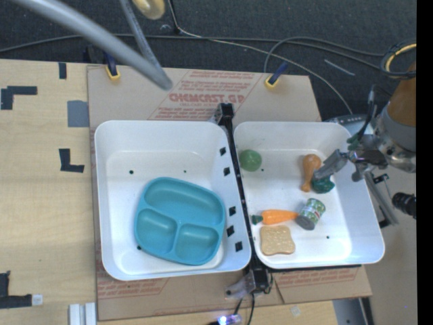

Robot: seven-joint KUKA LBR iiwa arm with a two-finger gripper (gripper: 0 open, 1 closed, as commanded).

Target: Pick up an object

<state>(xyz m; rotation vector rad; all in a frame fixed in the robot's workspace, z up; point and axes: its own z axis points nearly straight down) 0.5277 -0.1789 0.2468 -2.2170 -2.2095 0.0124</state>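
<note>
Step in hand, as judged: descend on one item in right bin (358, 249), centre it between fingers, avoid neighbours.

Near: bread slice (277, 240); carrot (279, 217) just beyond; can (311, 213) right of carrot.

Farther: drumstick (310, 168); green ball (251, 160) by divider.

Gripper (327, 175) beside drumstick, touching teal thing (323, 185); spread or pressed together: cannot tell.

Left bin (108, 181): blue divided tray (179, 221).

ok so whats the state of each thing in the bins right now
blue tray: flat in the left bin, nothing on it
green ball: loose, right bin
chicken leg: lying by the claw
can: tipped on its side
carrot: lying flat
toast: lying flat
</note>
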